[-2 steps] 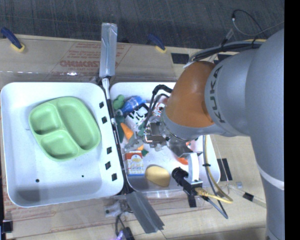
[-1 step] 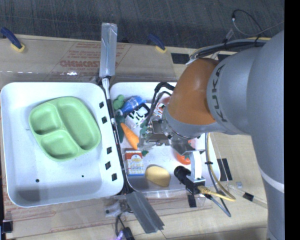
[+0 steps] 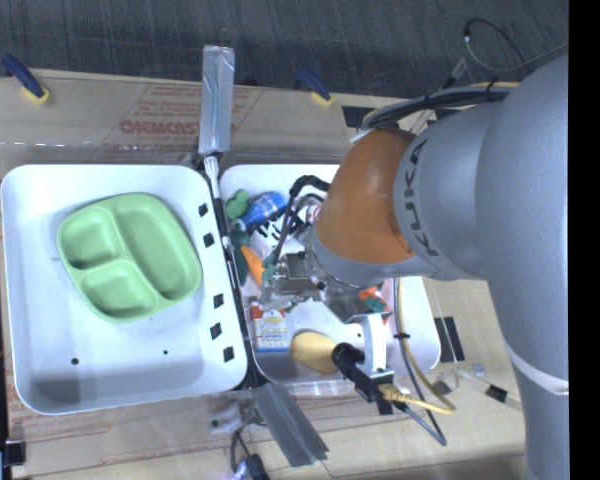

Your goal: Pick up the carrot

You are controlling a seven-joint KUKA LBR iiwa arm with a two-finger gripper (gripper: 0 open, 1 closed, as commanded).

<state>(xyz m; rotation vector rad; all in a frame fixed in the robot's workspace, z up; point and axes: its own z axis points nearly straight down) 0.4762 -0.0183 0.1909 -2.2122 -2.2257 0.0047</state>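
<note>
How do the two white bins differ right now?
The left bin holds one thing, a green divided plate, lying flat with bare floor around it. The right bin is crowded with small things, among them the carrot and a yellow item.
The left bin lies in open view; the right bin is largely covered by the arm, which reaches in over it.
Both are shallow, white, and sit side by side.

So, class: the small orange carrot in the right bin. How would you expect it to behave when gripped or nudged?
The carrot looks rigid and toy-like, so it probably keeps its shape when squeezed. Its tapered, rounded form suggests it may roll or slip sideways if pinched off-centre. It lies close to the right bin's left wall among clutter, so a nudge would likely wedge it rather than free it.
</note>
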